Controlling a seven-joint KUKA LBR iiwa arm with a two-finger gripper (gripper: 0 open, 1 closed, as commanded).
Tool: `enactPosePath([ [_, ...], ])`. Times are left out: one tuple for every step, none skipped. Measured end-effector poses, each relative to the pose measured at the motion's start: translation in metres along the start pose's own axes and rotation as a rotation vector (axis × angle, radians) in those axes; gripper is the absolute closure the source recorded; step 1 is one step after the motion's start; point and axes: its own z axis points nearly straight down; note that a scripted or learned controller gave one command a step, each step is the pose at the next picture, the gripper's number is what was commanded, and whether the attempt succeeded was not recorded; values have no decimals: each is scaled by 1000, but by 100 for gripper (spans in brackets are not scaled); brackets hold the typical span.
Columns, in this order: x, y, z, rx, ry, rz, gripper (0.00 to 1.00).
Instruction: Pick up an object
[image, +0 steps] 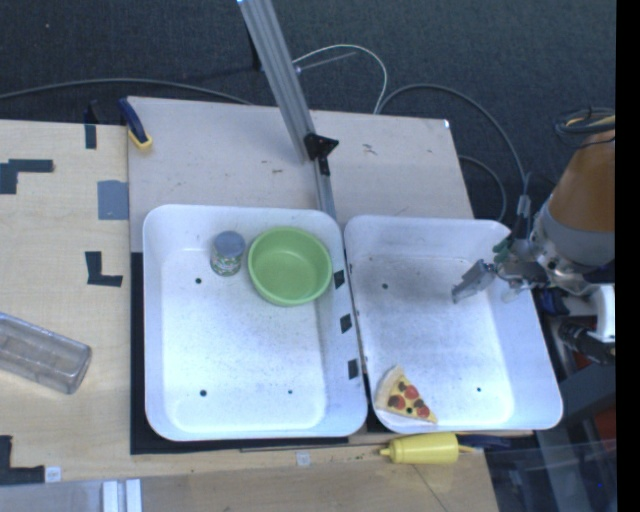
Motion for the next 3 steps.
enactPosePath([
  [0,0,0,0,0,1,0],
  [8,-6,60,6,1,1,0],
  [8,-5,106,-2,-2,1,0],
])
